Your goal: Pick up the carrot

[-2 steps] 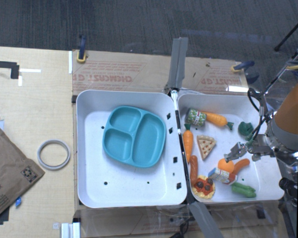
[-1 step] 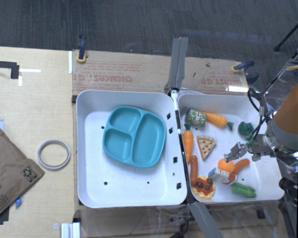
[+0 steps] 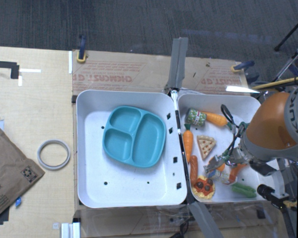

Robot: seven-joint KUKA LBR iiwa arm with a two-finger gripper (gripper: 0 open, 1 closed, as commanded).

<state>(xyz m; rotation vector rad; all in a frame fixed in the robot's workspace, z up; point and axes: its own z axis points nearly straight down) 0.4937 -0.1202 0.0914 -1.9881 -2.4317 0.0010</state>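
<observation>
The carrot (image 3: 188, 141) lies unlifted, left of the gripper (image 3: 216, 165); whether that gripper is open cannot be determined.

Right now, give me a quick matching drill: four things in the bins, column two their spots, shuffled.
Things:
1. blue divided plate
2. carrot
3. pizza slice
4. green can

Places:
A. right bin, along its left wall
B. right bin, near the top left corner
C. left bin, middle
D. right bin, just right of the carrot

Pairs: 1-C, 2-A, 3-D, 4-B
</observation>
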